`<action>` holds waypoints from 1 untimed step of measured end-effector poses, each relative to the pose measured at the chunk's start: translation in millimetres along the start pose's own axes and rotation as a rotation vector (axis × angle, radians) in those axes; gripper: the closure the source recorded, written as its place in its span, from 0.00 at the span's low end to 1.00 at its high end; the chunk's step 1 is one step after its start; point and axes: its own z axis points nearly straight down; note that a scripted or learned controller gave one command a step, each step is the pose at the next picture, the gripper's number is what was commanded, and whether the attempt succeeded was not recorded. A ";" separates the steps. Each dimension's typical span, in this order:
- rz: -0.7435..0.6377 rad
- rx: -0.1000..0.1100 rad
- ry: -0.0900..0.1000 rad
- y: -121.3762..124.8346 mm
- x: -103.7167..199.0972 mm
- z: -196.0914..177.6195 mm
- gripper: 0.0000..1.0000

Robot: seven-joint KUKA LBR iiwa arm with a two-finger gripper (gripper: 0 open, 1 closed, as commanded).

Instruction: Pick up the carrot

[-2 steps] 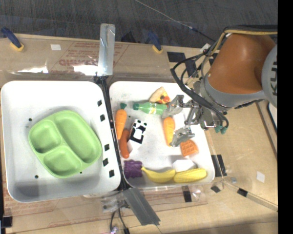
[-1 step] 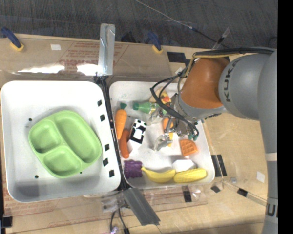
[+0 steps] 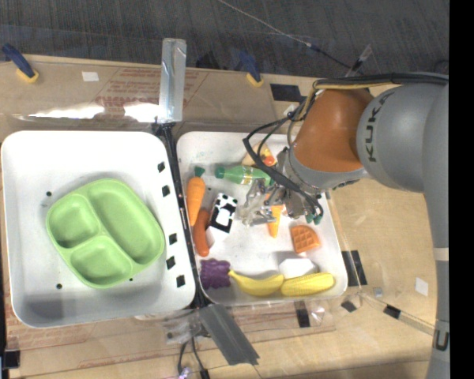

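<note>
- Bench (image 3: 79, 85) comes first as the biggest thing: a brown surface with clear sheeting and a few blue clips along its far edge, bearing both bins.
- My arm (image 3: 403, 133) reaches in from the right, grey, with the orange band (image 3: 332, 133) sitting just above the wrist over the far right part of the right bin.
- Left bin (image 3: 24, 172) is white and shallow, and it holds a green divided plate (image 3: 103, 231) with three compartments, lying a little left of its middle.
- Right bin (image 3: 213, 144) is white too, and it is crowded with toy food.
- Carrot (image 3: 195, 197) lies along the right bin's left wall, orange, long axis running far to near, with a reddish sausage-like piece (image 3: 201, 239) touching its near end.
- Banana (image 3: 254, 283) and a yellow corn cob (image 3: 308, 284) lie end to end along the near wall, with a white block (image 3: 297, 267) just behind the corn.
- Green bottle (image 3: 241, 174) lies on its side near the far wall, just left of my wrist.
- Waffle piece (image 3: 305, 238) sits near the right wall; purple grapes (image 3: 215, 272) sit in the near left corner; a black and white cube (image 3: 223, 212) rests just right of the carrot.
- My gripper (image 3: 262, 208) hangs over the middle of the right bin, apart from the carrot, with the cube between us; cables and clutter hide it, so I cannot tell how it stands.
</note>
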 end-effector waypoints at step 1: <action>-0.162 0.002 -0.004 -16.6 -45.6 -86.0 1.00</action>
